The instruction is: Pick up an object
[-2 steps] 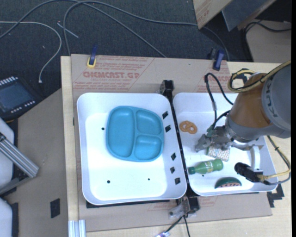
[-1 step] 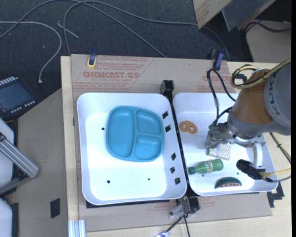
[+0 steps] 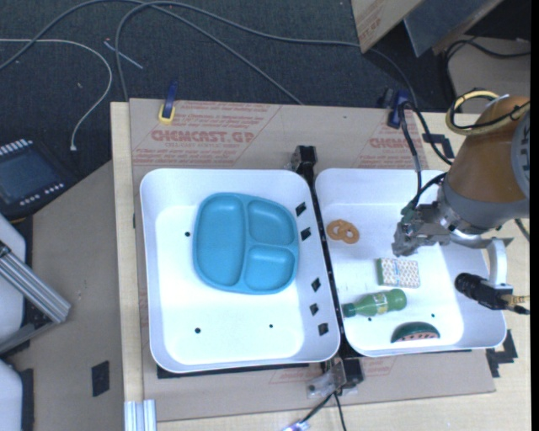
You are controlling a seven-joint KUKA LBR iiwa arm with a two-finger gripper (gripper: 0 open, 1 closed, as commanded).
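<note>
Checkered block [image 3: 398,271] partly under gripper [image 3: 407,244].

A dark blue-grey carpeted floor [image 3: 253,50] spreads behind and to the left of the pincer [image 3: 406,244], crossed by thin white cables [image 3: 93,59]. Under the pincer lies the surface, a brown cardboard sheet with red printed lettering [image 3: 202,135], held by blue clamps [image 3: 169,101] at its far edge. A tan cardboard box [image 3: 379,21] sits beyond it. Far left stand a dark screen device [image 3: 25,177] and a silver aluminium rail [image 3: 29,282].
</note>
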